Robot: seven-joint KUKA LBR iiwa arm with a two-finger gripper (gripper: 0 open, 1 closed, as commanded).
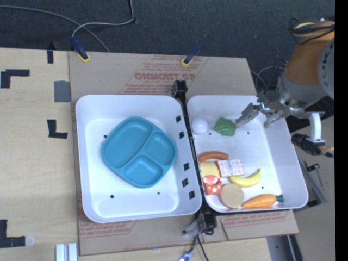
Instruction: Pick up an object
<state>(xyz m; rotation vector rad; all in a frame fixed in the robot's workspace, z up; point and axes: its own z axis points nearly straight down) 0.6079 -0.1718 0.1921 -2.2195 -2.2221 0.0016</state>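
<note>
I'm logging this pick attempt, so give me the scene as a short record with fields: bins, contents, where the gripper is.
left bin: holds a blue divided plate
right bin: holds toy food
far end of right bin: white ball, green leafy piece
near end of right bin: sausage, banana, carrot, round tan slice, other small pieces
gripper: above the right bin's far right part, just right of the green leafy piece
held object: none visible between the fingers

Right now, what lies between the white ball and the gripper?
The green leafy toy lies between the white ball and the gripper, seen in the camera view.
</note>
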